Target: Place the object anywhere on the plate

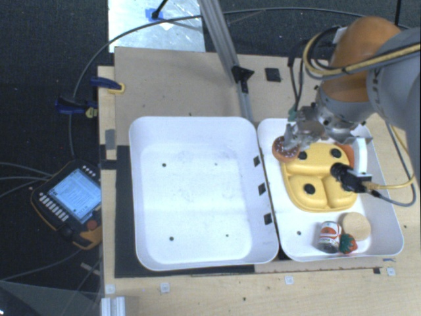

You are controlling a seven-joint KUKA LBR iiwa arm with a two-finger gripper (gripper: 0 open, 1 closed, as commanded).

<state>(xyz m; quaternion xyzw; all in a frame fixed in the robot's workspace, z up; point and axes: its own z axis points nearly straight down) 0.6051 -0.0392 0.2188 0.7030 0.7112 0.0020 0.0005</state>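
No text, number or brand can be read here. The small printed can point(328, 236), lying in the right white bin point(393, 242) just beside the yellow plastic plate point(316, 176), carries a red and white label, but its lettering is too blurred to read.

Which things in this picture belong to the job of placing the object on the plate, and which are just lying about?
Belongs to the job:
yellow plate
round brown object at the plate's edge
gripper

Lying about:
can
tan disc
left bin
handheld pendant
blue clamp
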